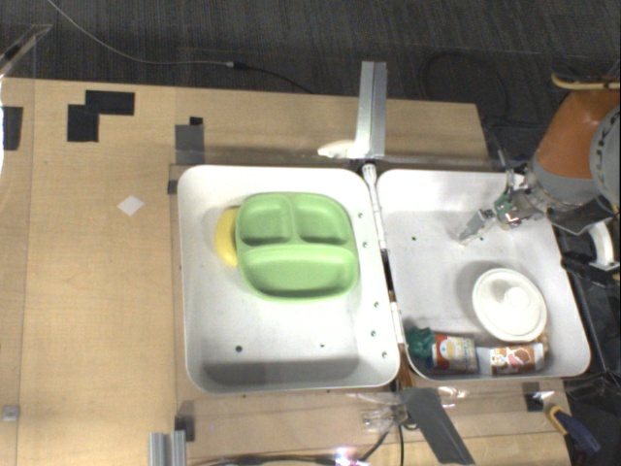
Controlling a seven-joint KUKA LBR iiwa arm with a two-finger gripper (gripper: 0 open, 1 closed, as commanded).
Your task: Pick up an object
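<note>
On your wooden surface (87,289) sit two shallow white bins side by side. In the left white bin (281,357) you have a green plastic divided tray (294,244) with three compartments, lying flat in the upper half, and a yellow rounded object (225,238) tucked against the tray's left edge, partly hidden under it.

In the right white bin (427,212) you will find a round white lidded bowl (507,303) toward the lower right. Along the bin's bottom wall lies a small bottle with a dark green cap and red label (444,350), on its side, cap pointing left. Just beside it to the right lies a second red-and-white labelled container (515,358), also on its side.

Your grey arm with the orange band (574,144) comes in from the right, and the tool (482,220) hangs over the upper part of the right bin, above and a little left of the white bowl, well apart from the bottles. It is too small and glinting to show how it stands, so you cannot tell its state. Nothing is visibly held in it.
</note>
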